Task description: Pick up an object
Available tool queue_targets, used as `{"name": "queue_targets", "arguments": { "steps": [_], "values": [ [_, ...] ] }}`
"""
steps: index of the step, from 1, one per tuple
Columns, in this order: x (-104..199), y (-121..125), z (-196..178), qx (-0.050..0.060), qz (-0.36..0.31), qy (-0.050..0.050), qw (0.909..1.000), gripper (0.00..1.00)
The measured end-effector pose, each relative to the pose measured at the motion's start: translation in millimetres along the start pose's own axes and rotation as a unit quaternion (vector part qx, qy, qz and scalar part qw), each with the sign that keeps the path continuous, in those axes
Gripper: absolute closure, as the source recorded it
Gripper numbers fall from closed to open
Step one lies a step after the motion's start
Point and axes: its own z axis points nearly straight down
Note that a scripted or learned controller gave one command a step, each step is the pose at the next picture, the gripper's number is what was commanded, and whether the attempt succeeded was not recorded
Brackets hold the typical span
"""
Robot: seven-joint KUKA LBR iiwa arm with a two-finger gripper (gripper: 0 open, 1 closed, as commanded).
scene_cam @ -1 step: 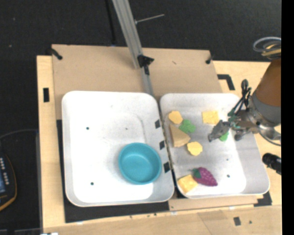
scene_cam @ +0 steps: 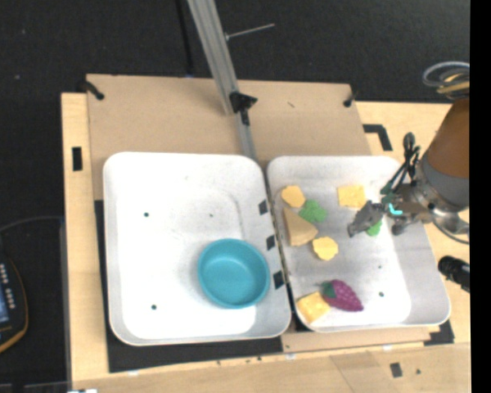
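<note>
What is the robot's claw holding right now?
It cannot be told. The gripper hangs over the right bin, right against a small green thing, but a hold can't be made out.

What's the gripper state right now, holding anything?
Gripper: over the right bin, beside a small green object; open or closed cannot be told, and no held object is visible.

Even overhead light, soft shadows, lo-res
</note>
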Motion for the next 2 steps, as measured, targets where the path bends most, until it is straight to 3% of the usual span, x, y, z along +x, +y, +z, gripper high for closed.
{"name": "queue_targets", "arguments": {
  "steps": [2],
  "values": [
    [-2,-3,120,0.001,0.002,0.000,1.0000,0.00]
  ]
}}
